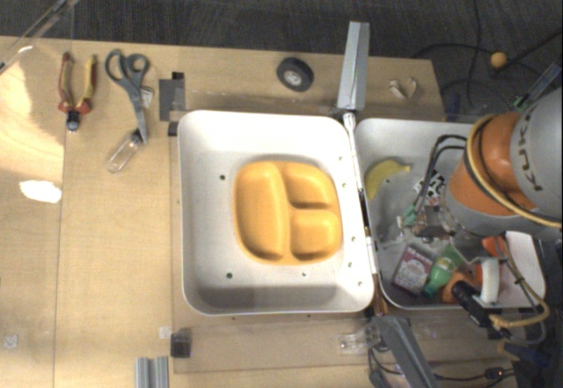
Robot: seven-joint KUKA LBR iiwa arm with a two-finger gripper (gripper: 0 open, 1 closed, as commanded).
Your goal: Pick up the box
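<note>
Box (411,270): right bin (387,135), 6 o'clock edge, beside green bottle (442,272).
Arm (510,171): over bin, 3 o'clock side.
Gripper: hidden, grip unreadable.

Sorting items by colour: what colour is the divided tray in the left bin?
Yellow-orange; the divided tray shows clearly in the camera view.

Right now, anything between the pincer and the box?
Can't tell for sure. The arm hangs over the right bin and hides the pincer. The box lies just below-left of the wrist, with a green bottle touching its right side. Nothing visible lies on top of the box.
</note>
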